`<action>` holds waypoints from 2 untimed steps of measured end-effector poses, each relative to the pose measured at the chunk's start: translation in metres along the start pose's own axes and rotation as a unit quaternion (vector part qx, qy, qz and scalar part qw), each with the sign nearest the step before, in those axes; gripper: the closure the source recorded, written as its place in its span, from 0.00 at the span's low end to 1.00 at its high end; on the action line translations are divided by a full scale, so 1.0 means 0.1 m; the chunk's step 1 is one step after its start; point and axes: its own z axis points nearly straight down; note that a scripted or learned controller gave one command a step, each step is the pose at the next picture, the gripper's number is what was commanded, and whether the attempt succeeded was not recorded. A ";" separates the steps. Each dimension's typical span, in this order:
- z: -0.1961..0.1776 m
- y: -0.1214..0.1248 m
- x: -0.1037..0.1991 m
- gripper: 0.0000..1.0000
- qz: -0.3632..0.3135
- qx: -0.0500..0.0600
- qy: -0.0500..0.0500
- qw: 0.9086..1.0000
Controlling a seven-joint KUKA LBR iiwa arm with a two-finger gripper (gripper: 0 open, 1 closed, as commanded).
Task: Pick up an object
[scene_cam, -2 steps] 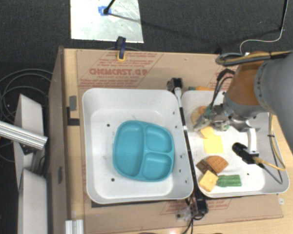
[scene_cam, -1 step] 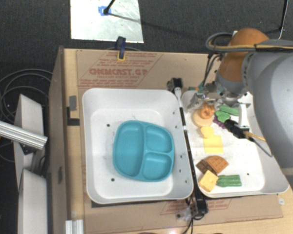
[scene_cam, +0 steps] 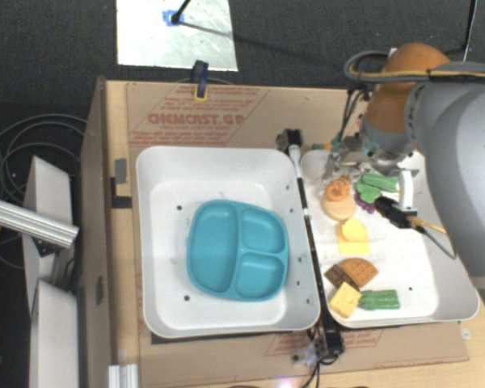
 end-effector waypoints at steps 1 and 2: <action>-0.94 -0.40 0.19 1.00 0.002 -0.001 0.001 1.000; -1.31 -0.70 0.41 1.00 0.001 0.002 0.002 1.000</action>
